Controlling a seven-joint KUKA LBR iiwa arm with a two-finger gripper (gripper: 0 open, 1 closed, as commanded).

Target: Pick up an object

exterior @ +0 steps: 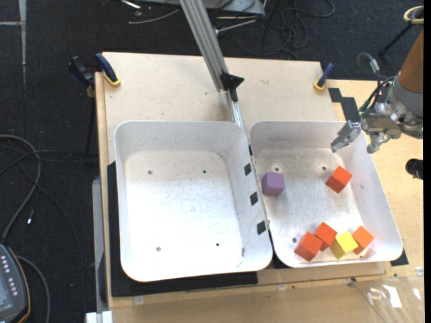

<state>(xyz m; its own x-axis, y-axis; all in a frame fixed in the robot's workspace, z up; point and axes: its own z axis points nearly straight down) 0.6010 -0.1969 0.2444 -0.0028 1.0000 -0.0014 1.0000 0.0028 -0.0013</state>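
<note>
In the right bin (296, 132), a purple cube (273, 183) lies near the left wall and an orange cube (339, 179) lies toward the right. At the front right corner an orange-red cube (310, 246), an orange cube (326, 233), a yellow cube (344, 243) and another orange cube (362, 237) huddle together. My gripper (353, 146) hangs over the bin's back right part, above and behind the lone orange cube. Its fingers (343, 137) are spread open with nothing between them.
The left bin (120, 155) sits beside the right one, their walls meeting at a raised ridge (250, 180). A slanted metal rail (205, 36) runs from the back down to that ridge. Clamps (108, 69) grip the board's back corners.
</note>
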